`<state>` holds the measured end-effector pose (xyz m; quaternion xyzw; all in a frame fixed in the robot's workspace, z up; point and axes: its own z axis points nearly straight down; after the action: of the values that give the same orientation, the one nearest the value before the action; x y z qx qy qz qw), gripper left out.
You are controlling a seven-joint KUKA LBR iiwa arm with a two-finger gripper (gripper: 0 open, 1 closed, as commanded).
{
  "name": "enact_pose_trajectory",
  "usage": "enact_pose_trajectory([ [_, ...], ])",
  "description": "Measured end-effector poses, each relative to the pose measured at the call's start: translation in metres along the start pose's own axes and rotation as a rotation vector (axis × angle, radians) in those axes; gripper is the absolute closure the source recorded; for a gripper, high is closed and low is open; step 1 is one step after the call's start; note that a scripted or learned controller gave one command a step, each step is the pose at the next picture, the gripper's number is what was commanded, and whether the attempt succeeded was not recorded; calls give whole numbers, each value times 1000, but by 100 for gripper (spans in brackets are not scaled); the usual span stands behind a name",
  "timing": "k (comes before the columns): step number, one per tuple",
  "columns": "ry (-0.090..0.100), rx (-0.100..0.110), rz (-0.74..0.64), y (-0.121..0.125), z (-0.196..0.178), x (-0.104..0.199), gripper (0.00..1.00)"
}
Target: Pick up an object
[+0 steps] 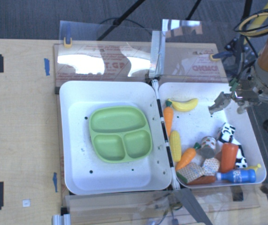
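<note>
1. Yellow plastic banana [184, 105]: lies on the floor of the right bin [197, 90] near its back-left corner, well left of the gripper [229, 103] and about level with it. Its long axis runs left to right, with the right tip raised slightly toward the back wall and the curve bowing toward the bench front.
2. Gripper: hangs over the back-right part of the right bin, carried by the grey arm [265, 76] with its orange band entering from the right. Two metal fingers [217, 105] are spread apart and nothing lies between them; one fingertip points left toward the banana, with bare bin floor between the two.
3. Orange carrot [168, 120]: just below the banana's left end, against the right bin's left wall, long axis running front to back with the green top nearest the banana.
4. Corn cob [175, 146]: further toward the front than the banana, continuing the carrot's line along the same wall.
5. Front cluster: a second carrot [186, 157], a red-orange bottle [228, 156], a black-and-white toy [226, 133] and a blue bottle [235, 176] lie well forward of the banana, below the gripper.
6. Green divided plate [120, 133]: rests in the left bin [72, 125], well to the banana's left beyond the bin walls.
</note>
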<state>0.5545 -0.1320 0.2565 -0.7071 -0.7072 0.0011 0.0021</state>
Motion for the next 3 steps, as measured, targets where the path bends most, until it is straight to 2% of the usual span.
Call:
enact_pose_trajectory([
  [1, 1, 3, 298, -3, 83, 23, 0],
  [2, -1, -4, 179, 2, 47, 8, 0],
  [3, -10, -34, 236, -19, 140, -42, 0],
])
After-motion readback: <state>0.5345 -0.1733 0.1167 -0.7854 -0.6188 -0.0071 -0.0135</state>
